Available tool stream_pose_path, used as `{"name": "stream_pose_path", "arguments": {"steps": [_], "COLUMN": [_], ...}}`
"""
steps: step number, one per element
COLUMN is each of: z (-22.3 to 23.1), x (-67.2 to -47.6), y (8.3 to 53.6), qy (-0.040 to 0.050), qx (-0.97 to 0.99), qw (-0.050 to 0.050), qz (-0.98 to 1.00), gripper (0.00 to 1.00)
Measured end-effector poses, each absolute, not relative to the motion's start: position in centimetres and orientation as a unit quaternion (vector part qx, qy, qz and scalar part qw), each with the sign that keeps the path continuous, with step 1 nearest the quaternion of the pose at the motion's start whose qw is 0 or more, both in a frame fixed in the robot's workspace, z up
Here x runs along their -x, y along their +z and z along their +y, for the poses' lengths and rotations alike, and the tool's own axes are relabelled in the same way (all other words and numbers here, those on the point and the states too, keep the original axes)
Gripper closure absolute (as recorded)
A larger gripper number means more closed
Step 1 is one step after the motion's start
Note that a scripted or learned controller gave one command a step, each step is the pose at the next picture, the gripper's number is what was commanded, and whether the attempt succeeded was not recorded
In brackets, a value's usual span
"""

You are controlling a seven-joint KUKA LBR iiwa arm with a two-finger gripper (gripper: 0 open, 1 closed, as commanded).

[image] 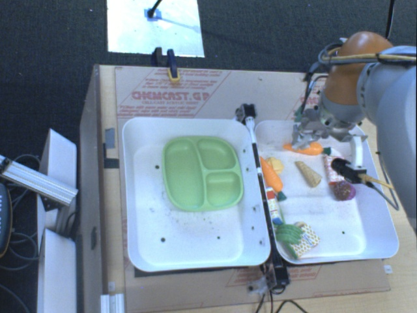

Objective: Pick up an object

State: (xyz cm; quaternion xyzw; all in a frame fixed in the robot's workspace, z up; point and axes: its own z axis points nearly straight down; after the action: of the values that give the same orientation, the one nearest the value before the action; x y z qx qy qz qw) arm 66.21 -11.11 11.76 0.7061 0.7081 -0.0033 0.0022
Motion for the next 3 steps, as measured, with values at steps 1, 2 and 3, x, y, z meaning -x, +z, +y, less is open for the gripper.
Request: {"name": "stream_pose_path", "arguments": {"steps": [1, 2, 3], "z": [-11.1, -12.1, -12.1], "x": [-66.2, -67.3, -67.6], "y": [11.8, 9.3, 10.5], "qy": [-0.0036, 0.004, 0.006], "qx": [-0.706, -0.706, -0.705], "qw": [0.002, 0.007, 0.011], "qz": [0.708, 0.708, 0.709], "gripper": [0.0, 0.0, 1.0]}}
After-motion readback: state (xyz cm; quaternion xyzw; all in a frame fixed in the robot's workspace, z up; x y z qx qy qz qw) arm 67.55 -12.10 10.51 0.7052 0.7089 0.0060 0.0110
